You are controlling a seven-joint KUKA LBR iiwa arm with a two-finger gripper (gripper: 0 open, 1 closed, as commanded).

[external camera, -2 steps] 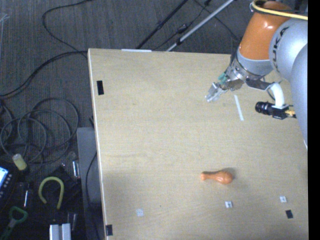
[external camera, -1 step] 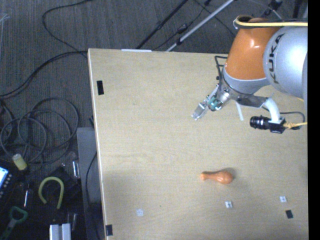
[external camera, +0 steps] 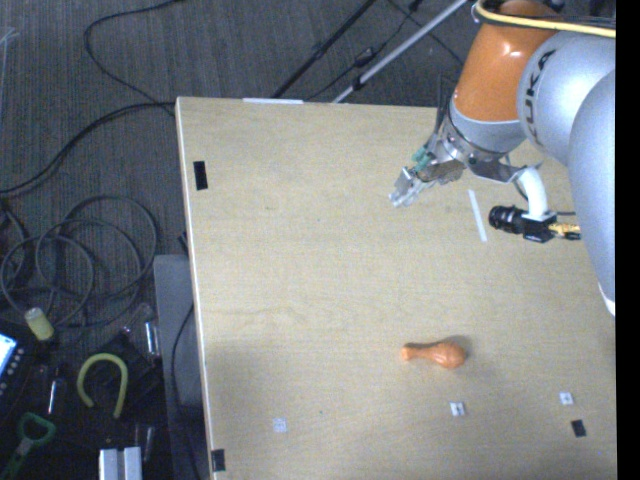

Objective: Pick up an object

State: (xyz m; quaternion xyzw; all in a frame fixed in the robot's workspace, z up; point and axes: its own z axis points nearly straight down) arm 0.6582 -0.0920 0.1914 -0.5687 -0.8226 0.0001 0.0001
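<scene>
Jaws high over the bench — orange pear-shaped object (external camera: 436,353) well apart, nearer the camera

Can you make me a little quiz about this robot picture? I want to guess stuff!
1. True or false: the orange pear-shaped object lies flat on the tan board.
2. Which is nearer to the gripper: A) the thin white stick, B) the orange pear-shaped object, C) the yellow hook on the floor?
3. Fill in: the band above the robot's wrist is coloured ____.

Key
1. True. It lies on its side, apart from the gripper.
2. A. The stick lies just right of the gripper in the picture.
3. Orange.
</scene>
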